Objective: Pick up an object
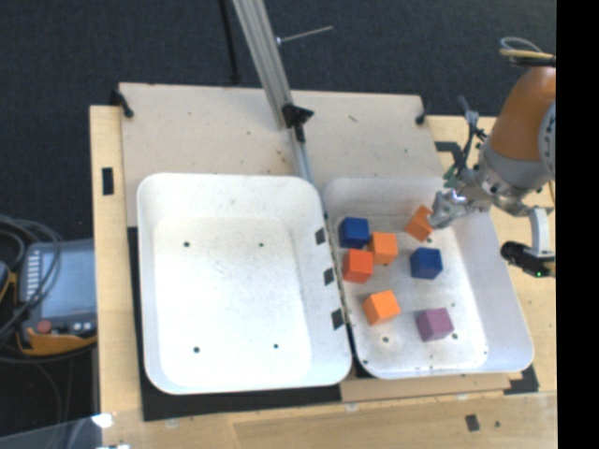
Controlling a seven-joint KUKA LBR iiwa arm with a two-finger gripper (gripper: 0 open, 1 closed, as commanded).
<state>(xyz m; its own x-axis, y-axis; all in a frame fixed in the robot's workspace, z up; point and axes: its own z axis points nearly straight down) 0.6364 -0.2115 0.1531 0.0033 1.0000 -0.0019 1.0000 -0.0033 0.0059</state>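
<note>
Orange cube at the gripper's tip over the right bin

The small orange cube point(419, 223) sits tilted, one corner upward, at the tip of the grey two-finger gripper point(442, 208), in the upper part of the right shallow white bin point(501, 340). The gripper touches or overlaps its upper right edge; whether the cube is clamped between the fingers or merely beside them cannot be told, and the fingers' spread is not readable either.

Relative to that tilted cube: a blue cube point(354, 231) lies to its left, a second orange cube point(385, 246) just below-left, a red-orange cube point(357, 266) further below-left, a darker blue cube point(426, 263) directly below, another orange cube point(381, 306) lower still, and a purple cube point(433, 324) lowest. All faces look plain; no readable writing or labels appear.

The left shallow white bin point(234, 279) lies well to the left.
</note>
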